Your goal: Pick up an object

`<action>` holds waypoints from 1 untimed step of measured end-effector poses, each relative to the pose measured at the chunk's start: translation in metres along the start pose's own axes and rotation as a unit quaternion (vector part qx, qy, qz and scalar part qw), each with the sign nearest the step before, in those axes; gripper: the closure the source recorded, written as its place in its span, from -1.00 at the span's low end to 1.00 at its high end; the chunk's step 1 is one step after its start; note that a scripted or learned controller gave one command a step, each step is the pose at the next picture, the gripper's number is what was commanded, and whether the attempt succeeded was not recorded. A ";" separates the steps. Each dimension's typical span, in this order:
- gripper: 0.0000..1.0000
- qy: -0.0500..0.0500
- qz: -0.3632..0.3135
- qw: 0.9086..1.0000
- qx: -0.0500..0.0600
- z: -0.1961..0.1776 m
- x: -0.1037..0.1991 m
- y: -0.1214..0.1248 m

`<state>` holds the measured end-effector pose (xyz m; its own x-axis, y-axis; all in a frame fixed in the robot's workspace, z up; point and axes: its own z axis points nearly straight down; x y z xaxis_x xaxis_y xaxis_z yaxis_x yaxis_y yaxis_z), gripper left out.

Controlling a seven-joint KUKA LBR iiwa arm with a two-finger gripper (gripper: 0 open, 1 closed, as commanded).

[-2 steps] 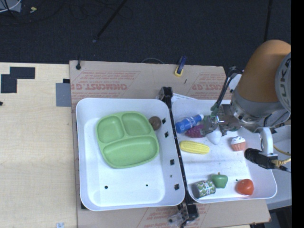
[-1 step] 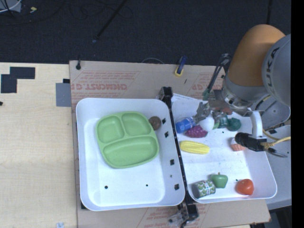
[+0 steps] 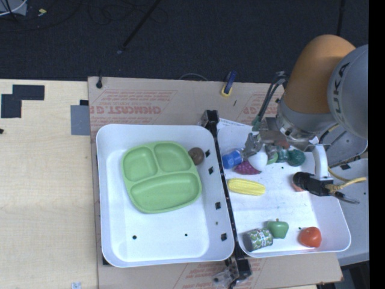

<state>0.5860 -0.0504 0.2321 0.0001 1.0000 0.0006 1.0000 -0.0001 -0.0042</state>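
My gripper (image 3: pixel 257 147) hangs low over the far left part of the right bin (image 3: pixel 343 221). Right below it lies a small white rounded object (image 3: pixel 258 161), touching or nearly touching the gripper. A blue cup (image 3: pixel 231 159) lies just to its left, and a purple piece (image 3: pixel 246 168) rests under both. A dark green-teal object (image 3: pixel 293 157) sits just right of the gripper. A yellow corn cob (image 3: pixel 246 187) lies nearer the front. Along the front wall are a green pepper (image 3: pixel 278 227), a small printed can (image 3: pixel 259 239) and a red tomato (image 3: pixel 310 236).
The left bin (image 3: pixel 114 221) holds a green divided plate (image 3: pixel 161 176) with a small brown object (image 3: pixel 196 155) at its far right corner. A black divider (image 3: pixel 221 185) runs between the bins. The arm's grey body with its orange band (image 3: pixel 316 71) looms over the right bin's far side.
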 end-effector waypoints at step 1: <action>1.00 0.000 -0.001 1.000 -0.001 -0.003 -0.006 0.014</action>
<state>0.5997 -0.0568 0.2348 -0.0022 1.0000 0.0000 1.0000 0.0022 -0.0013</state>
